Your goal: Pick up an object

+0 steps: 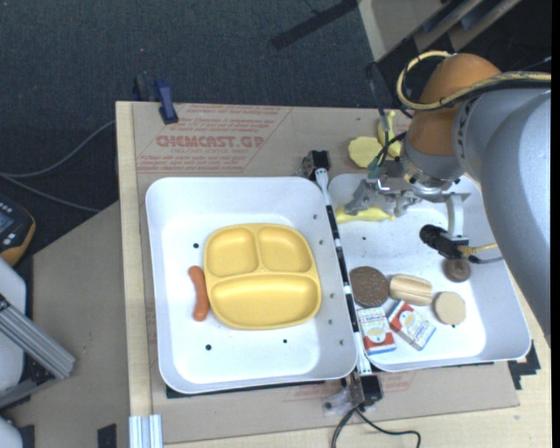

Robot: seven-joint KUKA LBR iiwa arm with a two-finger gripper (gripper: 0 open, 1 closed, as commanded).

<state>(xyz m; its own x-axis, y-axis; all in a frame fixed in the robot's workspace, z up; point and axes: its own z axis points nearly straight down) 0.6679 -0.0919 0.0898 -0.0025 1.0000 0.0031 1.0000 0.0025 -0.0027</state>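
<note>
Dark blue-grey carpet floor [79, 61] around bench. Bench top: pale wooden board [219, 136] with reddish printed lettering at far side. Blue clamp [164, 101] on board's far left corner. Thin cable [52, 166] trails across floor at left. Aluminium extrusion bar [35, 337] lies near left. Beige furniture panel [420, 22] at far right. Even, soft light.

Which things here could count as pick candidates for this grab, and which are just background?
Job:
gripper low in the right bin
yellow item under it
brown disc
bread roll
tan disc
two small cartons

Lying about:
yellow divided plate
sausage
blue clip
</note>
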